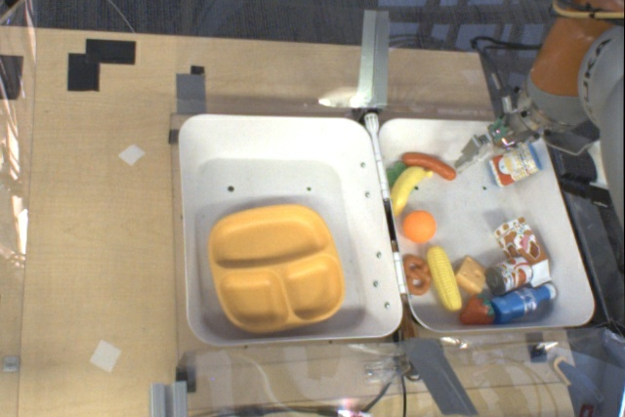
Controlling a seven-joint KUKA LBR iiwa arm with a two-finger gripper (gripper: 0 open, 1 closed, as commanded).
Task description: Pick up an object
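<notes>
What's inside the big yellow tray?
Nothing shows inside the yellow tray: its three compartments look bare. It sits in the left bin and hides the bin floor beneath it. All the toy food lies in the right bin.

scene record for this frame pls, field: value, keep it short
left bin: holds a yellow divided tray
right bin: toy food clutter
items near divider: hot dog, banana, orange, pretzel, corn
items near right wall: small carton, blue bottle
end effector: over the right bin's far side, between hot dog and small carton
grasp: nothing visibly held
</notes>
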